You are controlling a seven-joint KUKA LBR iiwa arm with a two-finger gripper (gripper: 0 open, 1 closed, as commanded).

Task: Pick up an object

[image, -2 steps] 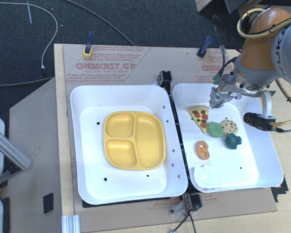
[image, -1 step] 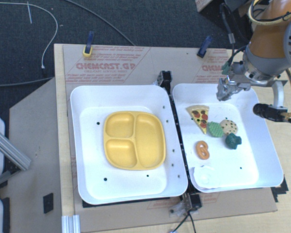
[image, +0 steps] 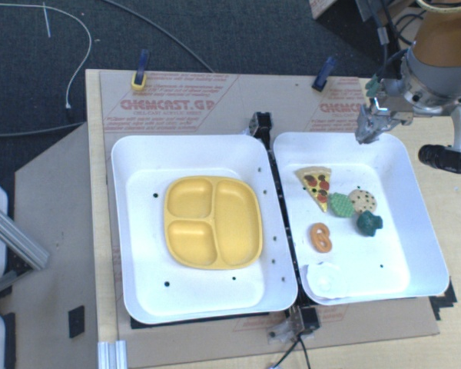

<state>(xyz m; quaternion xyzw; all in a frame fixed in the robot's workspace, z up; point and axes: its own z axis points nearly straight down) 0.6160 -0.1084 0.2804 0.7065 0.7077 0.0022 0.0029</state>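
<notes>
The right bin (image: 415, 229) holds a pizza slice (image: 316, 185), a green toy piece (image: 340, 204), a round cookie (image: 362, 201), a dark green broccoli-like toy (image: 369, 223) and an orange pretzel (image: 320, 237). My gripper (image: 368, 131) hangs above the far edge of the right bin, well back from the toys, with nothing seen in it. Its fingers point down and look close together.
The left bin (image: 138, 283) holds a yellow divided plate (image: 213, 221). Blue clamps (image: 141, 69) (image: 323, 74) grip the cardboard base at the back. A black clip (image: 260, 123) sits between the bins. A cable runs over the dark floor at the upper left.
</notes>
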